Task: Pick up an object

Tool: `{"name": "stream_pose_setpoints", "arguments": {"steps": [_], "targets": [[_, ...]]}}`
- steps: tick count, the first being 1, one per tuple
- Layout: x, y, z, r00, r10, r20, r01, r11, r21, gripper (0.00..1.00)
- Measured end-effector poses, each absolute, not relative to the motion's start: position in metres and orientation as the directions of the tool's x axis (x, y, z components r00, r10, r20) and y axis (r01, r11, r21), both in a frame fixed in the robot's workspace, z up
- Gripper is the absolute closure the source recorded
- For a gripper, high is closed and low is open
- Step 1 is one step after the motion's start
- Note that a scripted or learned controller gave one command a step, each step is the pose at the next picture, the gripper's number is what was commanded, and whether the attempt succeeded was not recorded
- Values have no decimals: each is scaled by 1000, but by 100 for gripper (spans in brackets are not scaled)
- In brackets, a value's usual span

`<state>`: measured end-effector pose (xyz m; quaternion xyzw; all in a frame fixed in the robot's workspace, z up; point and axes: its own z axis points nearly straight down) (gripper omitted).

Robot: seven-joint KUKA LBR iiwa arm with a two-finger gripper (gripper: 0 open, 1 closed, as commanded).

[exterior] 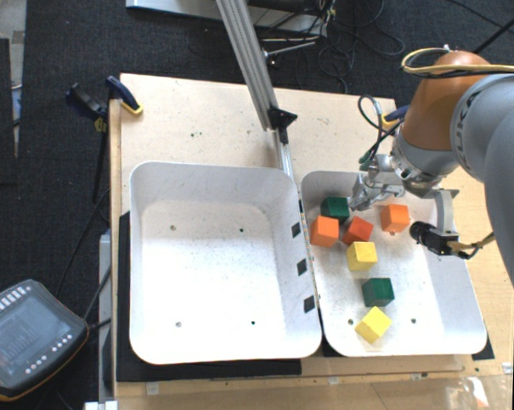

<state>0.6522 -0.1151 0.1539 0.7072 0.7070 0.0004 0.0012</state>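
Note:
The right bin [452, 310] holds several small cubes. A dark green cube [334, 207] lies at the back, with an orange cube [326, 231] and a red cube [358, 231] just in front of it. Another orange cube [395, 218] sits to the right. Nearer the front lie a yellow cube [362, 255], a green cube [377, 291] and a second yellow cube [373, 324]. My gripper [365, 196] reaches down at the bin's back, just above the red cube and between the dark green and right orange cubes. I see nothing between its fingers.
The left bin [153, 238] stands beside the right one, with a grey metal bar [251, 55] slanting down to the gap between them. A blue and yellow clamp [117, 96] sits on the bench's back left corner. A pendant [21, 338] lies at lower left.

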Motion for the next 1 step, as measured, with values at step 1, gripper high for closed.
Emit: {"name": "stream_pose_setpoints", "arguments": {"steps": [1], "targets": [[656, -109, 199, -3, 1000, -1, 1000, 3, 7, 100]]}}
